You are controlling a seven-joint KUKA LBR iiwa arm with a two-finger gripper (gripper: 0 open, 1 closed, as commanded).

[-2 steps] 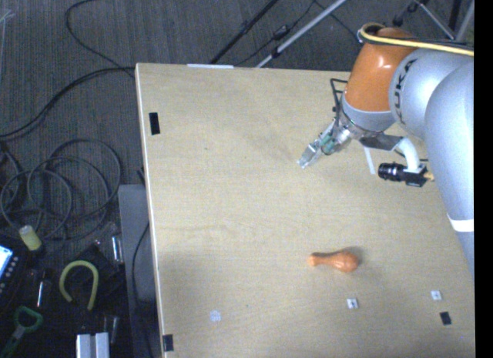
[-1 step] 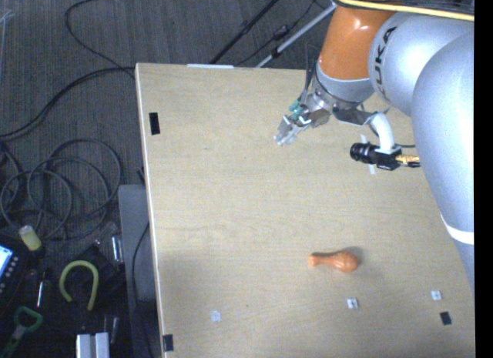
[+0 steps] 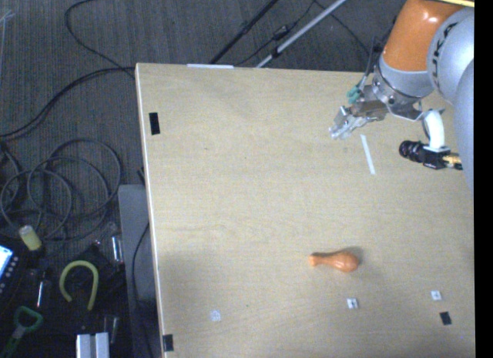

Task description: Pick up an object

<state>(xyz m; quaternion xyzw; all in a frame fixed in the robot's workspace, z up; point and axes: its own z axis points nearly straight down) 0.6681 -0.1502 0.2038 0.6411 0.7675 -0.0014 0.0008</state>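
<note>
Nothing is picked up yet: the pincer (image 3: 341,127) hangs over the bare tan bench top (image 3: 246,195) with nothing visible between its fingers, though I cannot tell whether they are apart or together. The orange pear-shaped object (image 3: 336,260) lies well below it toward the near edge, untouched, while a thin white stick (image 3: 368,155) lies just beside the pincer; reaching, closing and lifting all remain.
</note>
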